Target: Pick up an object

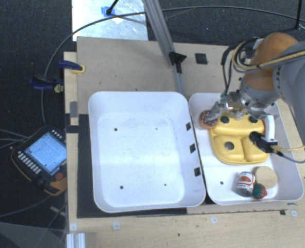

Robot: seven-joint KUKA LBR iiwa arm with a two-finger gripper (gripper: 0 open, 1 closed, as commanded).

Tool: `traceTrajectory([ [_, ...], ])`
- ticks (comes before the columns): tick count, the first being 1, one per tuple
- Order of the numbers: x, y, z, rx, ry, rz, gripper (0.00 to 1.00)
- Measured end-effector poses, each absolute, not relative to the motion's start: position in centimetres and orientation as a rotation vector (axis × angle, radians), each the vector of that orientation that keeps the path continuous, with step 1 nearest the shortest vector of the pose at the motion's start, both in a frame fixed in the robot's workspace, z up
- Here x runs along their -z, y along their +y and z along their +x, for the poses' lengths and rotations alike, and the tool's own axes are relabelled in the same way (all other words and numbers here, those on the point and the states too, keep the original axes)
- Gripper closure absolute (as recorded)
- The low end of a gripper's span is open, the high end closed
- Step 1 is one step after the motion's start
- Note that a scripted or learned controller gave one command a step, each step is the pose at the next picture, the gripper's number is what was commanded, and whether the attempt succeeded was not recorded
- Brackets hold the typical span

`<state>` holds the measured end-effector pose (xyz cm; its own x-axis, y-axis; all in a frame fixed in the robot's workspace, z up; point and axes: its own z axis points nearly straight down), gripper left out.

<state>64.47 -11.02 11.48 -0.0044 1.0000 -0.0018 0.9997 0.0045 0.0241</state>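
Just one camera here, mounted up high over the tabletop point(142, 61) and looking down at a slant. It sits far enough back to fit the left bin point(142, 149) whole, the right bin point(291, 187) beside it, plus dark floor point(23, 30) left of and beyond the tabletop.

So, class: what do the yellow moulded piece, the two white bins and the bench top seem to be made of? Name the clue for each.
Yellow moulded piece: probably plastic; smooth, evenly coloured, rounded hollows with a soft sheen.
White bins, left and right: likely thin moulded plastic; glossy, with rounded corners and rolled rims.
Bench top: looks like wood board or plywood; matt, tan, flat, though no grain is clear.
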Motion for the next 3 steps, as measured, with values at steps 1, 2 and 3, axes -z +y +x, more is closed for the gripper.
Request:
traceTrajectory([
  [1, -12.9, -11.1, 64.8, -0.034, 2.207, 2.198, 1.0],
  [2, -19.3, -11.7, 64.9, -0.007, 2.221, 2.212, 1.0],
  [3, -22.6, -11.7, 65.1, -0.006, 2.224, 2.212, 1.0],
])
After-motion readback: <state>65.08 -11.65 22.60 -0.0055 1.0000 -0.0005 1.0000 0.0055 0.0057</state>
